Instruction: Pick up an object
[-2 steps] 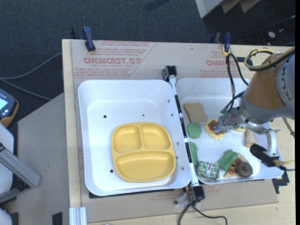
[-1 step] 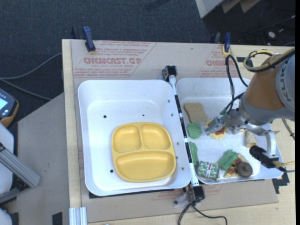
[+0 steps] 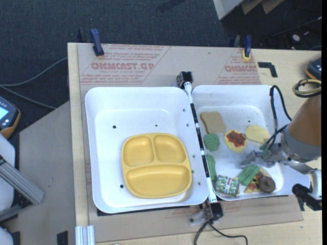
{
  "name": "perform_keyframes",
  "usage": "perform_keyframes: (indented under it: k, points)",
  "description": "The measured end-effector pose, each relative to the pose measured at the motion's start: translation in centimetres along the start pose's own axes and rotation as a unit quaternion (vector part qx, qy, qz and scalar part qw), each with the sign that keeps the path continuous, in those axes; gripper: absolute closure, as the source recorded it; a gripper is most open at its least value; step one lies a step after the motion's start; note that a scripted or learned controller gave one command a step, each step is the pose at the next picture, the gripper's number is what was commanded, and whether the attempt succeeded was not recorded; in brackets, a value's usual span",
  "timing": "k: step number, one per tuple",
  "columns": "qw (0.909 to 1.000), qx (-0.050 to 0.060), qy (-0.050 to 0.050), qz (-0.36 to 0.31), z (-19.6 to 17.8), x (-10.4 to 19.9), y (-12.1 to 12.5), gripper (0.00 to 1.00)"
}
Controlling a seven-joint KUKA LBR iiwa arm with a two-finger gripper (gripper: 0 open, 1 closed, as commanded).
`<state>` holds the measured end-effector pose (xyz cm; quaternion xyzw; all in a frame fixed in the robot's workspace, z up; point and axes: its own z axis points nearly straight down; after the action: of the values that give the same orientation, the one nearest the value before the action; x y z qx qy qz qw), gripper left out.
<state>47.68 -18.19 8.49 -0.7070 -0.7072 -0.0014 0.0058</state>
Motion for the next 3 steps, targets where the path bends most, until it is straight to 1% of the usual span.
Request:
perform_keyframes:
  k: [1,2,3]
  points:
    - [1.0000,-0.002,-0.004,-0.001,0.1,4.8,0.2,0.00]
    - [1.0000,-0.007,-0.007,-0.002,0.0,3.7,8.0,0.00]
    - [1.0000,0.000,-0.004,0.002,0.1,4.1,2.1,0.00]
